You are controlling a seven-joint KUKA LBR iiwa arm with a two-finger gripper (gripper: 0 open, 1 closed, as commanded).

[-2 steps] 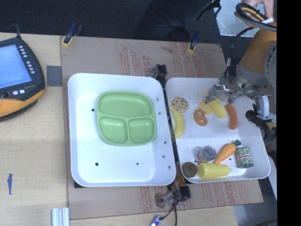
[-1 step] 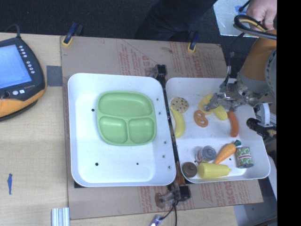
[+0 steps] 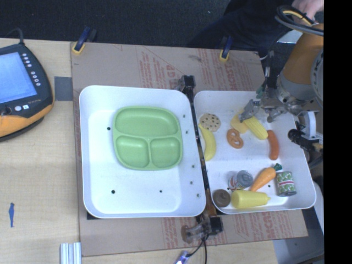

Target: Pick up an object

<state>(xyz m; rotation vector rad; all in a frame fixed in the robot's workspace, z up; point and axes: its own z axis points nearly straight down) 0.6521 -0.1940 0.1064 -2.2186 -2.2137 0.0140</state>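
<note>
Hand [image 3: 254, 110], grip unclear, hovers over corn [image 3: 256, 127] near right bin's [image 3: 306, 202] far edge.

Grey arm [image 3: 300, 76] reaches in, jaws pointing down-left.

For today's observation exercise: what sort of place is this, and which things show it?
Probably a robotics lab test bench: a robot arm reaches over two white bins, toy food such as a carrot fills one, and a control pendant lies nearby.
</note>
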